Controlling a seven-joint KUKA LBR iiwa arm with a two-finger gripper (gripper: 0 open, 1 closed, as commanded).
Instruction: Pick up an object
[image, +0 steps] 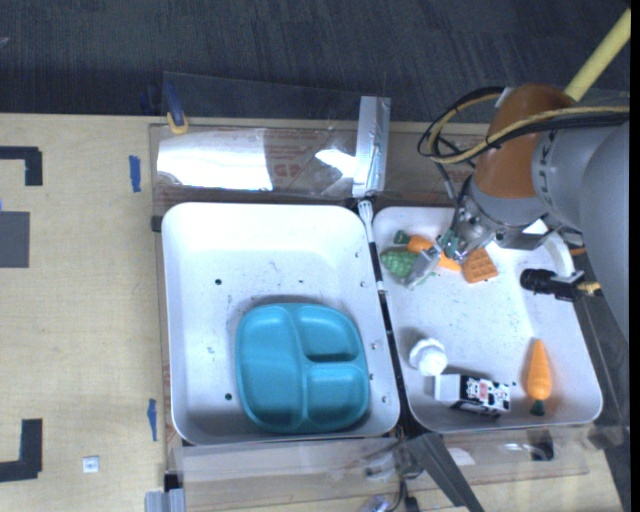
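you were looking down at two shallow white bins side by side. the left bin (200, 300) held a teal divided tray (300, 367) lying flat near its front. the right bin (570, 400) held the small loose things, so any pick was likely meant to happen there. the grey arm (590, 180) reached in from the right, its orange band (515, 150) above the wrist, bent down over the bin's far corner. the gripper (462, 243) sat low among a cluster there: an orange block (481, 267) just beside it and a green piece (399, 263) a little to its left. you could not tell how the tool was set, or whether it held anything. nearer the front, well apart from it, lay a carrot (539, 372) by the right wall, a black and white box (478, 392), and a white cap (429, 355).
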